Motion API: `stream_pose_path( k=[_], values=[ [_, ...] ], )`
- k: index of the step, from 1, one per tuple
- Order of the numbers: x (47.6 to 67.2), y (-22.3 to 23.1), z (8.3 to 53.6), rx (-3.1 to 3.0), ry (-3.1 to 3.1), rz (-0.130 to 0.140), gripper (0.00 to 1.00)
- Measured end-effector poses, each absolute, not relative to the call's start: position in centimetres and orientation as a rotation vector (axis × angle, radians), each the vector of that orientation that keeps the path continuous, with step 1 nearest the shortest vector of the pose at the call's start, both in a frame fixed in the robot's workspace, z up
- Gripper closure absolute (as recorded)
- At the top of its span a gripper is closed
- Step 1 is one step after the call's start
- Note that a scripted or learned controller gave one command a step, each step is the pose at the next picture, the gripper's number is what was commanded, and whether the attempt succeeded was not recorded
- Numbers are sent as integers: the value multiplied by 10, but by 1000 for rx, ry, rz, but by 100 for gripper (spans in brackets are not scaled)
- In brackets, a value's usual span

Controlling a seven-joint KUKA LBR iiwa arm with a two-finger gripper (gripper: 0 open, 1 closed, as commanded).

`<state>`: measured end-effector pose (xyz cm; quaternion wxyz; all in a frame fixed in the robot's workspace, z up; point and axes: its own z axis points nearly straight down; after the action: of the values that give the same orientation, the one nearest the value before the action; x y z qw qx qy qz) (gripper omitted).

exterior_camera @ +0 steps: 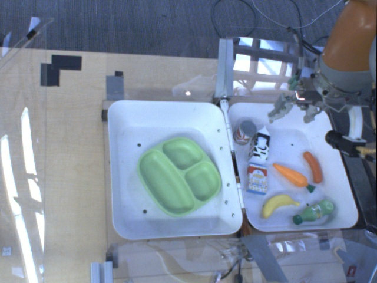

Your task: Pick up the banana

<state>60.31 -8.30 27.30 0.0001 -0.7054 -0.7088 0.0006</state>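
— Banana (279,204) status? Where does it lie from the gripper (296,108)?

— I see it flat on the floor of the right bin (347,214), well below the gripper and a touch to its left, near the bin's front edge. The fingers are spread and grasp nothing; they hang over the bin's far rim.

— What lies between them?

— An orange carrot (291,175), a red sausage (313,165), a cow-print carton (260,147), a small can (244,131) and a snack packet (257,179). A green bottle (314,211) sits just beside the banana.

— And the surroundings?

— The left bin (121,217), far to the gripper's left, holds a green divided plate (179,174). Both bins rest on a pale wooden bench (59,158); dark carpet (118,16) and loose cables (235,10) lie beyond.
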Motion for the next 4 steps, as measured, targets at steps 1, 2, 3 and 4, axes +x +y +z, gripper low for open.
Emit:
stream_pose_path(
  k=[1,2,3,4],
  values=[
    [553,-88,101,-2258,-2187,-4,0],
    [488,-72,183,-2133,-2307,-1,0],
    [488,10,182,-2040,-2389,-1,0],
    [488,-37,182,-1458,-2782,-1,0]
  ],
)
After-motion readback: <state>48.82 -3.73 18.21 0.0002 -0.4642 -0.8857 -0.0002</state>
